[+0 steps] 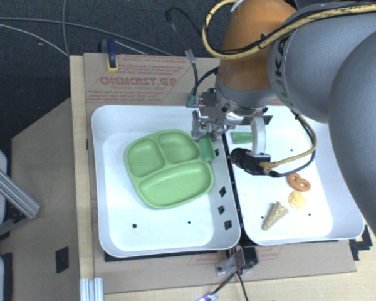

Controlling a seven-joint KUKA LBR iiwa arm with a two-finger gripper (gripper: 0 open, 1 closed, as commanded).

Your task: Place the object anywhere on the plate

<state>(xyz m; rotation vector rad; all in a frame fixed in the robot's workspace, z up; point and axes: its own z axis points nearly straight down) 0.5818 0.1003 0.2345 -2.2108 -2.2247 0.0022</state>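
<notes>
Two shallow white plastic bins sit side by side on the worktop (81, 231), the left bin (156, 231) and the right bin (326, 218). One sheet of brown cardboard with red lettering (144, 74) lies beneath them.

One light green plastic plate (169, 180) with three compartments, two small and one large, lies in the left bin, turned at a slant. It is the single thing resting in that bin.

One grey arm (326, 49) with one orange band (257, 24) reaches in from the right. Its gripper (203, 130) hangs just above the plate's right-hand corner. Whether the gripper is spread or pressed together cannot be told from this angle.

One small dark green oblong piece (205, 149) sits directly under the gripper, at the plate's right rim, beside the wall between the bins. It is unclear whether it is gripped, or whether it touches the rim.

Four loose things lie right of the plate, all in the right bin. One pale green flat piece (241, 137) is nearest the plate, partly hidden by the robot. One orange-brown ring (298, 182) lies well to the plate's right. One small yellow lump (296, 199) is just below the ring. One tan ridged cone (274, 216) lies near the lump, on its plate side, and points away from the plate's lower edge.
</notes>
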